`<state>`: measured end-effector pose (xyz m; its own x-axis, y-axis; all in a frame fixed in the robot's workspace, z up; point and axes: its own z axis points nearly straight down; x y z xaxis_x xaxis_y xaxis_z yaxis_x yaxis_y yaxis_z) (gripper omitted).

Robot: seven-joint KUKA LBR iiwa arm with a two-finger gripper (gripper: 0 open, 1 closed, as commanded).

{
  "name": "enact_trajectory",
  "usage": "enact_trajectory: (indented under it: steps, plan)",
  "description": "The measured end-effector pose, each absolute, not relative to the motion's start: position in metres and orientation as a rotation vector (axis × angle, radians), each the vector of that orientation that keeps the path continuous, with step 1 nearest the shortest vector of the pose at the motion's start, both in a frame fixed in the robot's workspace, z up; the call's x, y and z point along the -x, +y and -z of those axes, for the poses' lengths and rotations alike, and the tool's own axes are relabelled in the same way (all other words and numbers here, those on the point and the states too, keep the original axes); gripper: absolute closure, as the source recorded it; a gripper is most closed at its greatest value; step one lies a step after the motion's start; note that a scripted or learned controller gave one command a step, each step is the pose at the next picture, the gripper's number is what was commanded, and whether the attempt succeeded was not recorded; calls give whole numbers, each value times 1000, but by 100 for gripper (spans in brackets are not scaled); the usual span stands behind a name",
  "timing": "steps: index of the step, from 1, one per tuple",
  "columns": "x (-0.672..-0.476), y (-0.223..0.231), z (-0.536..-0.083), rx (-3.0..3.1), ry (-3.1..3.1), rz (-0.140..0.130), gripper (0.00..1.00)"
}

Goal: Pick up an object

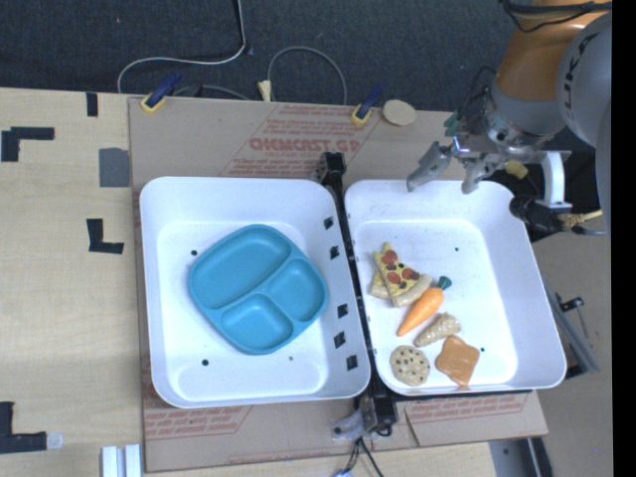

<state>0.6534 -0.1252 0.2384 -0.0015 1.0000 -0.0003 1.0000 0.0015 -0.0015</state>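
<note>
From my seat I see the arm (556, 58) reaching in from the right, its hand (449, 172) hanging over the far rim of the right bin (527, 266), up near that bin's back edge. The two fingers (427, 167) are spread apart with nothing between them, so the hand is open and carrying nothing. All the small food items I could go for lie in the right bin, well apart from the hand, toward the near half. A pizza slice (394, 273) sits left of centre, and a carrot (422, 307) lies just beside it at a slant, its green top pointing to the upper right. Below the carrot is a pale, lumpy piece (437, 329) that I cannot identify, touching or nearly touching an orange-brown toast-like piece (458, 361). A round cookie (408, 365) rests near the front wall, left of the toast-like piece. The left bin (169, 217) holds a blue divided plate (257, 288), lying flat and turned at an angle. Both bins sit side by side on a cardboard sheet (288, 137) spread over the surface (50, 266), with a cable (238, 28) looping behind them.
</note>
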Motion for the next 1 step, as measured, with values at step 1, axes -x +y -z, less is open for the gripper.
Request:
enact_trajectory:
  steps: [1]
  plan:
    - [-605,-105,-79,2221,-2225,-4,0]
